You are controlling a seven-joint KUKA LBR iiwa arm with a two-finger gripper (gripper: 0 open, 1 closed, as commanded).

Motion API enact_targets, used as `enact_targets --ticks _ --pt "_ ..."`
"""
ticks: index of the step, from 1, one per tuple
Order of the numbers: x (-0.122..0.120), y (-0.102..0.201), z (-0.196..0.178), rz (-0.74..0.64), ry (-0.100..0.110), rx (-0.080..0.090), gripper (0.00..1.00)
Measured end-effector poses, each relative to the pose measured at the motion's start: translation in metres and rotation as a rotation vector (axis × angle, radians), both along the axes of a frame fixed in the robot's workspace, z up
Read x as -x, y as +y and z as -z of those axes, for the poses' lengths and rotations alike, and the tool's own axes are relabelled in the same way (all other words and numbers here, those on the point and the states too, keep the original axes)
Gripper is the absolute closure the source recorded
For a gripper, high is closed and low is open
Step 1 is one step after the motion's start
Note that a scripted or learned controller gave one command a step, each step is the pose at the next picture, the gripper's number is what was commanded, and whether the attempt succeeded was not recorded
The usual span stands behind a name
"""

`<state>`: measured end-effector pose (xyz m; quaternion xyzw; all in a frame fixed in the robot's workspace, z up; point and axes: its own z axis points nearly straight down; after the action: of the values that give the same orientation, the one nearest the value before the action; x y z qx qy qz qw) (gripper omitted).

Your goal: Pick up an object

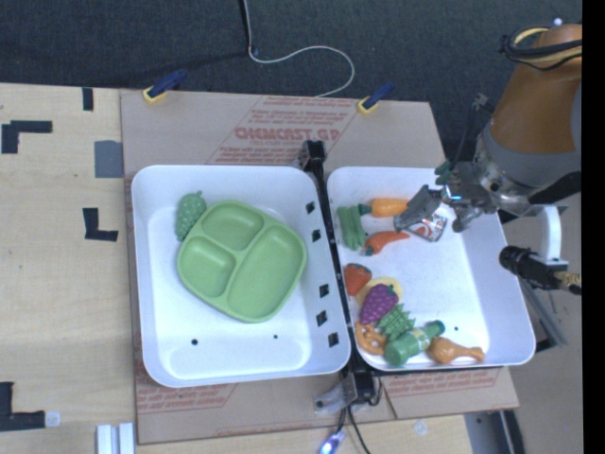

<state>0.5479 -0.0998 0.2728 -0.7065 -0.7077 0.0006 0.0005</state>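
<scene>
The pincer [433, 218] hangs over the right bin [492, 291] toward its twelve o'clock side, fingers clamped on a small red-and-white can [432, 227], just beside the carrot [388, 206].

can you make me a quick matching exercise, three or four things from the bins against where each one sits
Things:
1. green divided plate
2. purple grapes
3. orange carrot
4. green bumpy vegetable

Places:
A. right bin, upper part, near the end effector
B. left bin, beside the plate's upper left edge
C. middle of the left bin
D. right bin, lower part, among the piled toy food

Pairs: 1-C, 2-D, 3-A, 4-B
</scene>
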Motion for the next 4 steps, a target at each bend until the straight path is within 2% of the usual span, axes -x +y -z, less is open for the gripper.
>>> enact_targets --ticks 1,2,3,4 --pt "0.058 0.008 0.083 0.002 0.013 -0.003 0.00" --pt "0.063 0.093 -0.028 -0.011 -0.011 -0.004 0.00" --pt "0.063 0.135 -0.248 -0.005 -0.020 -0.003 0.00" --pt "0.064 0.202 -0.263 -0.007 -0.003 -0.001 0.00"
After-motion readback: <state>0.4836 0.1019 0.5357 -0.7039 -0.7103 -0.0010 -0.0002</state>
